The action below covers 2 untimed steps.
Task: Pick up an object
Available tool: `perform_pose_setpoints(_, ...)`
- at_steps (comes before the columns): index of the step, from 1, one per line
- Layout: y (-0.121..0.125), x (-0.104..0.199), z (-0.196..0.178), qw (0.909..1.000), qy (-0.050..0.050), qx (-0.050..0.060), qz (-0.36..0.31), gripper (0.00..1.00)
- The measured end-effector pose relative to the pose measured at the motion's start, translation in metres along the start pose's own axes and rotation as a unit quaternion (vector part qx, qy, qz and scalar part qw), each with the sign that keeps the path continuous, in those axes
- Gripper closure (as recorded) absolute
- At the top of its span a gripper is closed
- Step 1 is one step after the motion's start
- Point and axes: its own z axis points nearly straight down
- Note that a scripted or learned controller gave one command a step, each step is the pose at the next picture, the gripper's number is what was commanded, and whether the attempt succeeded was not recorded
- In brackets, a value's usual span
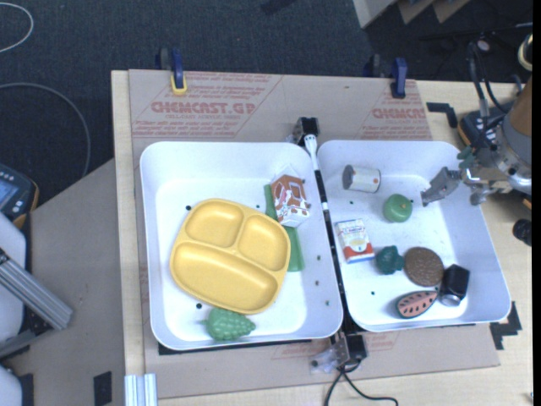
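Observation:
My gripper (pixel 461 189) hangs over the right edge of the right bin (pixel 482 244), its fingers (pixel 436 186) spread open with nothing between them. Just to its left lies a green ball (pixel 397 208). Also in this bin are a white cylinder (pixel 362 178), a small red and white box (pixel 355 239), a dark green toy (pixel 388 260), a brown disc (pixel 423 266), a black block (pixel 454 283) and a watermelon slice (pixel 416 304).
The left bin (pixel 161 227) holds a yellow divided plate (pixel 230 254) lying on a green flat piece (pixel 295 252), a brown and white carton (pixel 290 200) and a green lumpy toy (pixel 228 324). A black divider strip (pixel 321 201) runs between the bins.

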Motion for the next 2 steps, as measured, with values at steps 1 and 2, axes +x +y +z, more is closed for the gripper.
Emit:
perform_pose_setpoints(1,0.044,0.019,0.136,1.0000,0.001,0.001,-0.002,0.00)
perform_pose_setpoints(2,0.043,0.017,0.119,1.0000,-0.001,-0.003,0.000,1.00)
